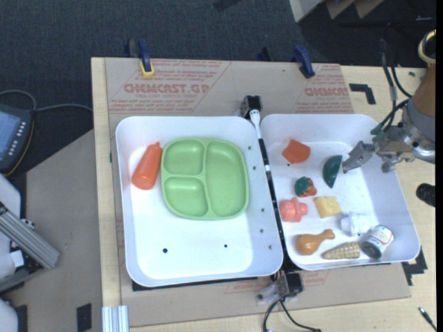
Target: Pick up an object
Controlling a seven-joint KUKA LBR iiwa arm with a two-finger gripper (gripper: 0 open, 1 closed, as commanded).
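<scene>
My gripper (372, 161) hangs over the upper right part of the right bin (401, 206), open, with nothing between its fingers. Its left finger (355, 157) is just right of a dark green toy (332, 170). Around it in the same bin lie an orange-red piece (296, 151), a small green and red toy (304, 186), a pink toy (293, 210), a yellow block (327, 206), a brown drumstick (314, 241), a corn cob (342, 252), a small can (378, 240) and a white item (355, 222).
The left bin (194, 254) holds a green divided plate (205, 178) and an orange carrot-like toy (147, 166) near its left wall. A black ridge (266, 178) separates the bins. Cables hang at the right behind the arm (423, 116).
</scene>
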